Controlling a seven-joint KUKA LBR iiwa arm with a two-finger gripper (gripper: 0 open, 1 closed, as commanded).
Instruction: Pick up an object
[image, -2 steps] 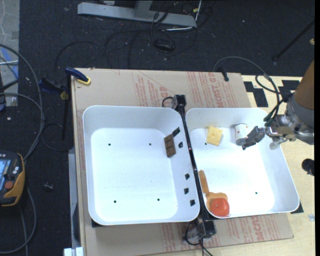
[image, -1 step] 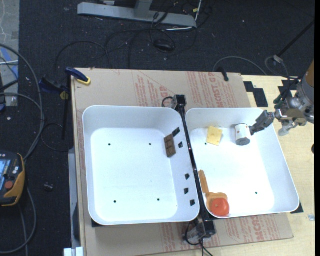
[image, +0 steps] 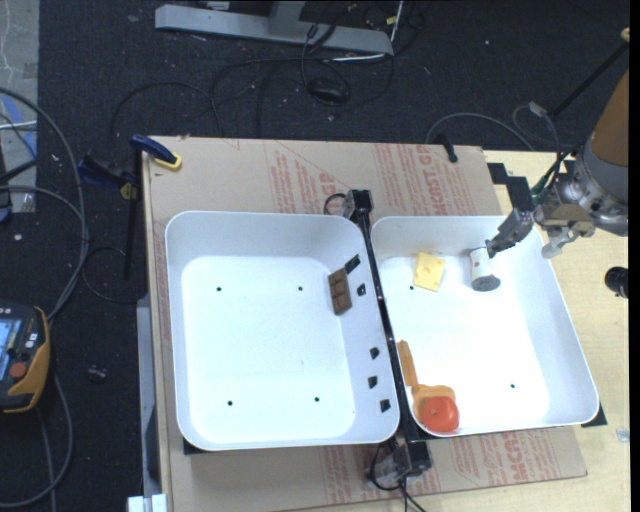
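Objects lay in two white bins, a yellow block (image: 429, 271) and small cylinder (image: 482, 270) at the right bin's (image: 560, 330) far end, a red ball (image: 438, 411) at its near corner, a brown bar (image: 340, 292) in the left bin (image: 190, 330), the gripper (image: 510, 235) hovered above the cylinder, its grip impossible to judge.

Dark speckled carpet (image: 250, 100) strewn with black cables (image: 325, 92) – brown cardboard sheet (image: 260, 170) over the bench
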